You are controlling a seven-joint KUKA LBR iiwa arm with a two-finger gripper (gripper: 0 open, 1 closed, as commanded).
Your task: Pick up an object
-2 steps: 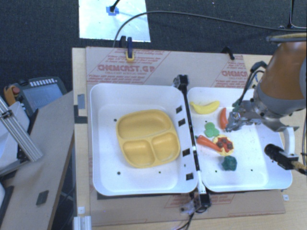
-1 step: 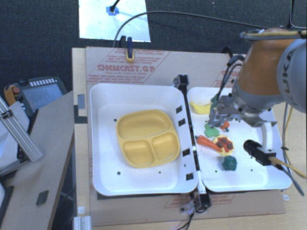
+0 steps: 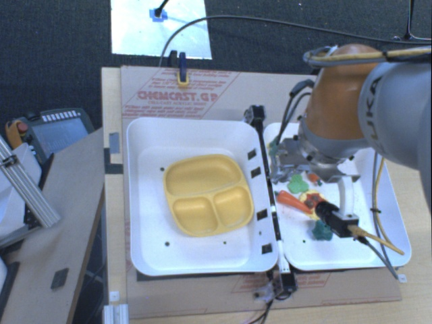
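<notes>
My gripper [image 3: 312, 175] hangs low in the right bin [image 3: 388, 245], under the orange band of the wrist. Small toys lie just below and around it: an orange carrot [image 3: 294, 201], a green piece [image 3: 297, 181], a red and yellow piece [image 3: 312, 198] and a teal piece [image 3: 322, 232]. The arm's bulk hides the back of the bin. I cannot make out whether anything is held.
A yellow divided plate [image 3: 204, 196] lies in the left bin [image 3: 145, 181]. A black clip strip [image 3: 263, 181] runs between the two bins. A black part with a yellow cable [image 3: 344, 225] juts off the wrist over the right bin's front.
</notes>
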